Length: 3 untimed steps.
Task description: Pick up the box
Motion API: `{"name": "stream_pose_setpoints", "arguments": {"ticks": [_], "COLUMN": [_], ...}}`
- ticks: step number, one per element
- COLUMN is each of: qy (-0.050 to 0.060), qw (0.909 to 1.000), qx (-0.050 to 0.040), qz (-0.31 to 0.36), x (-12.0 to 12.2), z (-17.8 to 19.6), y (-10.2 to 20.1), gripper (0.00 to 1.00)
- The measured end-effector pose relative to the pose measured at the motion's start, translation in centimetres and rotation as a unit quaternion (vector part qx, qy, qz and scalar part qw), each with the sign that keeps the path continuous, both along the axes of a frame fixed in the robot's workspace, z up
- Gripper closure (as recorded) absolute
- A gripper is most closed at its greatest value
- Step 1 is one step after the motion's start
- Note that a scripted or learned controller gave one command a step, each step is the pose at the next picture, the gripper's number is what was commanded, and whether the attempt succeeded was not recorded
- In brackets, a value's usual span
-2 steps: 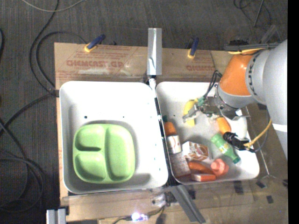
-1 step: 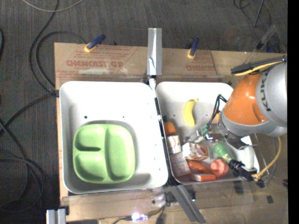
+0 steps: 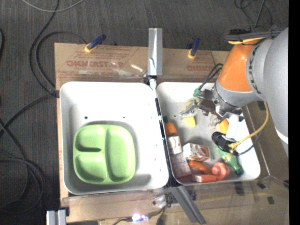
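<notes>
**The arm hangs over the right bin, the box lies near the front**

Two white bins sit side by side on the bench. The left bin (image 3: 68, 102) has a green plate (image 3: 105, 153) in it, with three little parts for food.

The right bin (image 3: 174, 93) is full of small things. The box (image 3: 198, 151) is white with a red-brown picture on it. It lies near the front of this bin, about in the middle. Just left of it is a small bottle (image 3: 172, 139) with an orange cap, lying close to the wall between the bins. In front of the box are some red and orange toy foods (image 3: 206, 169). A green thing (image 3: 233, 163) lies at the right front corner.

The big grey and orange arm (image 3: 253, 69) comes in from the right. Its claw (image 3: 202, 105) hangs over the back part of the right bin, beside a small yellow piece (image 3: 189, 121). The claw is well apart from the box. I cannot tell if the claw is wide or closed, and I cannot tell if it has hold of anything.
</notes>
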<state>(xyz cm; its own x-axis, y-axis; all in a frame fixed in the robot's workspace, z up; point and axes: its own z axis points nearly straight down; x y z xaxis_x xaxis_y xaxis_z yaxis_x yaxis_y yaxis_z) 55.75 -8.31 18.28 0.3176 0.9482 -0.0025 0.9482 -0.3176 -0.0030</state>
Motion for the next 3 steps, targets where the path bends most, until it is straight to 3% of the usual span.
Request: {"name": "stream_pose_setpoints", "arguments": {"ticks": [1,2,3], "qy": [0.001,0.0,0.0], "qw": [0.9999,0.9915,0.9481], "qx": [0.0002,0.0008,-0.0015], "qz": [0.01,-0.13,-0.318], "x": [-5.9,-7.1,-7.4], "z": [-4.1,0.0,0.0], "y": [-6.8,1.6,7.5], "gripper": [0.0,0.0,0.0]}}
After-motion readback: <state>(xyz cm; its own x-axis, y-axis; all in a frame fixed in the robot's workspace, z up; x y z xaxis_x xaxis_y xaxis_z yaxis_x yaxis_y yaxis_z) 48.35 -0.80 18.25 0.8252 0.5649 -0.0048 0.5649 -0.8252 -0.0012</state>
